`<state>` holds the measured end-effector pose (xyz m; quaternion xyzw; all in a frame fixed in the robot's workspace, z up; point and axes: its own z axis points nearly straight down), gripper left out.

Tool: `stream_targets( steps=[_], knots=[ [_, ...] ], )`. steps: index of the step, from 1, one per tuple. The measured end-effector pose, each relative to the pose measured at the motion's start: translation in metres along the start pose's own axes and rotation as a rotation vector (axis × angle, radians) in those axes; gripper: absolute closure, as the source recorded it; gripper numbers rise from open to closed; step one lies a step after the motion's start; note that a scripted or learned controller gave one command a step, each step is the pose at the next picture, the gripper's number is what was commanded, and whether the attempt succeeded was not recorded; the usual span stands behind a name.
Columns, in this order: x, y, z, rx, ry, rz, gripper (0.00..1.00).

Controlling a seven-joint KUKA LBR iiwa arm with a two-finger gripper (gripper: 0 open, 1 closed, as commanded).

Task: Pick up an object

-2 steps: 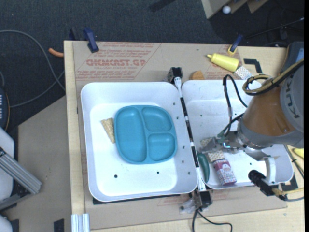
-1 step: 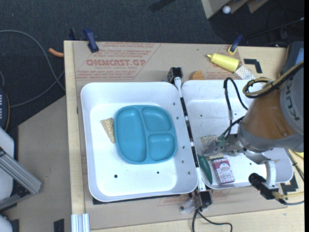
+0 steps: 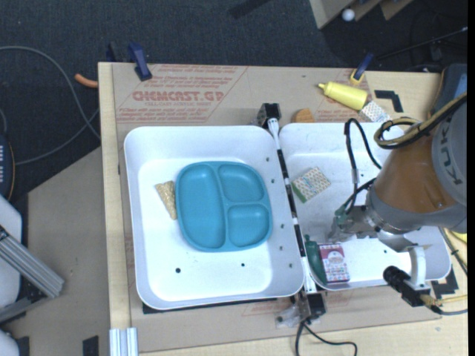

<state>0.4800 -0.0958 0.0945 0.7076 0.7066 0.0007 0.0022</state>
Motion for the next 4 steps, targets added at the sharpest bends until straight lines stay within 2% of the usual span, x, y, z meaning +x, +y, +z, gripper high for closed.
stream_targets(
  steps=[1,2,3,4],
  knots=[
    [-0.049,0.033,-0.086,0.002,0.0,-0.001,1.0],
    [0.037,0.129,-0.09,0.003,0.003,-0.004,1.0],
    [0.036,0.129,-0.09,0.004,0.002,-0.003,0.0],
    [0.003,0.186,0.012,0.004,0.0,-0.002,0.0]
  ],
)
